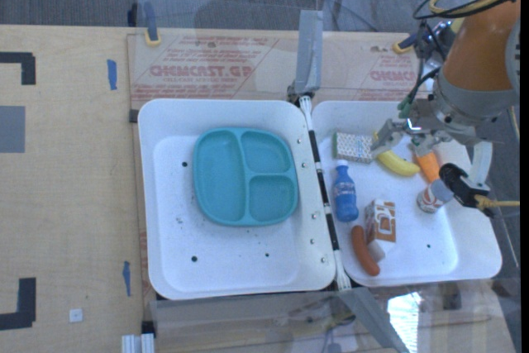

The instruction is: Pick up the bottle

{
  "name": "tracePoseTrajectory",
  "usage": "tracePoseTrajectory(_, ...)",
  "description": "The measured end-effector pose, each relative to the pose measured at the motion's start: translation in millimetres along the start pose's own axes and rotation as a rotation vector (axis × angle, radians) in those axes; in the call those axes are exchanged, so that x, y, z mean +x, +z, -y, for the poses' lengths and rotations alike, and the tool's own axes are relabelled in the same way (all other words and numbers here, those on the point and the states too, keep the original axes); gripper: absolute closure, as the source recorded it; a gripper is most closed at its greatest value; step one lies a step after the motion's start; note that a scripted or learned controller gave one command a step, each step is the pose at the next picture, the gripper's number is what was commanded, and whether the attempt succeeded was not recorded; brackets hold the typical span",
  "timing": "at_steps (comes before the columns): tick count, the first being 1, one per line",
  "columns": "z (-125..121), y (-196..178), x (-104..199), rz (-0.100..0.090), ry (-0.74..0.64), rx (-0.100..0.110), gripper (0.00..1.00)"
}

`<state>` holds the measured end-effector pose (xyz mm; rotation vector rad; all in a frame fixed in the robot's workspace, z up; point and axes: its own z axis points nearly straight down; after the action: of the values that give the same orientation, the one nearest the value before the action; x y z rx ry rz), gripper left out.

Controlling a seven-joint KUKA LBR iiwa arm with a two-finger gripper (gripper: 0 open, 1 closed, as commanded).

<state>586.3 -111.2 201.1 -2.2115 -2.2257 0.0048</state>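
The blue bottle (345,193) lies in the right bin (475,264), close to the divider between the two bins, its white cap pointing toward the far wall and its body angled slightly toward the near edge. Nothing grips it, so the task appears to be at the approach stage. The gripper (411,136) hangs over the far part of the same bin, well to the right of the bottle, above a banana (397,164) and near an orange carrot-like piece (428,166); whether its fingers are spread or pressed together I cannot tell, since the wrist and cables crowd that spot. A patterned sponge (353,146) sits just beyond the bottle's cap, a small carton (381,221) lies just to its right, and a sausage (364,250) lies nearer the front. The left bin (165,202) holds a teal divided plate (245,176). The next move likely calls for travelling left toward the divider, lining up across the bottle's narrow width, and descending without clipping the carton or bin wall
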Motion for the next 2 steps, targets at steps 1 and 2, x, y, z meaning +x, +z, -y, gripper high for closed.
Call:
tracePoseTrajectory(1,-23.1,109.2,-50.8,0.0,-0.021,-0.003,0.0)
tracePoseTrajectory(2,-61.4,42.4,-112.9,0.003,-0.208,-0.005,0.0)
